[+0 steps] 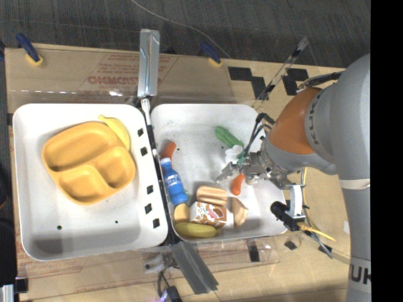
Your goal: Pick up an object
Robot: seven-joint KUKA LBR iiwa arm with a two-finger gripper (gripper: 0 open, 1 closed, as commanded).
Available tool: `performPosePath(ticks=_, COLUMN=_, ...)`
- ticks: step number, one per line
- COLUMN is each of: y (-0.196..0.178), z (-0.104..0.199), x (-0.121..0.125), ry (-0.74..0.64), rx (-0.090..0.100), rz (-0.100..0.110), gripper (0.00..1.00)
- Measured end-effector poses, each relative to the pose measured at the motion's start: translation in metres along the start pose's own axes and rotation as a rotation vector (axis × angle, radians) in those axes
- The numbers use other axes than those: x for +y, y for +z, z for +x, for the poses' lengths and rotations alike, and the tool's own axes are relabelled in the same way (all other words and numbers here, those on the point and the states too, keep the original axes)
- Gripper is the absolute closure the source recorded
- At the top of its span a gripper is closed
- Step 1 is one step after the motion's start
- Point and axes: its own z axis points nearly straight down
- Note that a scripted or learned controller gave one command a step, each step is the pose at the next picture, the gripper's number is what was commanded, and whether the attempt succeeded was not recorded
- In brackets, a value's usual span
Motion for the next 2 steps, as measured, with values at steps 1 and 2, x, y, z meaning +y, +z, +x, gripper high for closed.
performPosePath(ticks=1, y=-0.01, z=0.0, x=0.001, ry=-0.003, rx=0.0, rz=0.0, gripper=1.0)
performPosePath(ticks=2, y=-0.132, z=0.093, x=0.019, ry=0.207, rx=0.002, rz=-0.004, gripper=1.0)
